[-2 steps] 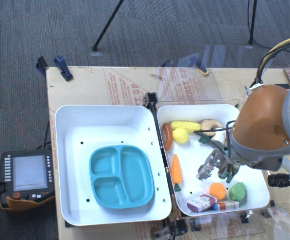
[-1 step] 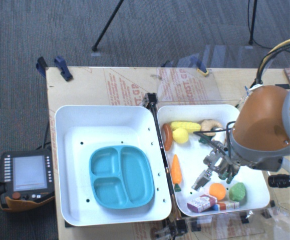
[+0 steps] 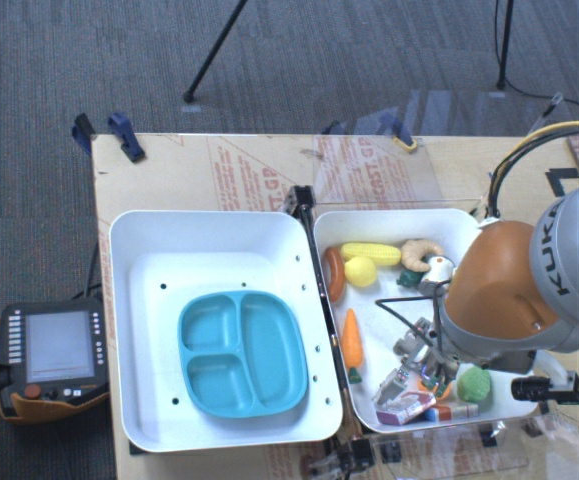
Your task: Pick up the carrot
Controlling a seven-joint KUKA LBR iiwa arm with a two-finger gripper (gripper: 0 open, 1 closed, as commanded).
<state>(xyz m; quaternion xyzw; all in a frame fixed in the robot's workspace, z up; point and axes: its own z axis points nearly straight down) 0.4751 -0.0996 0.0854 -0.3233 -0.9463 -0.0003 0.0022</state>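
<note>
The long orange carrot with a green end [image 3: 352, 342] lies at the left side of the right shallow white bin [image 3: 461, 218], apart from the metal two-finger gripper [image 3: 406, 370], which hangs low to its right, and whether this gripper is apart or together I cannot tell.

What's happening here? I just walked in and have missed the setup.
A robot arm reaches into the right bin, which holds toy foods. Its gripper hangs low near the bin's front, to the right of the carrot. The carrot lies untouched by the bin's left wall. The left bin holds a blue divided plate.
</note>
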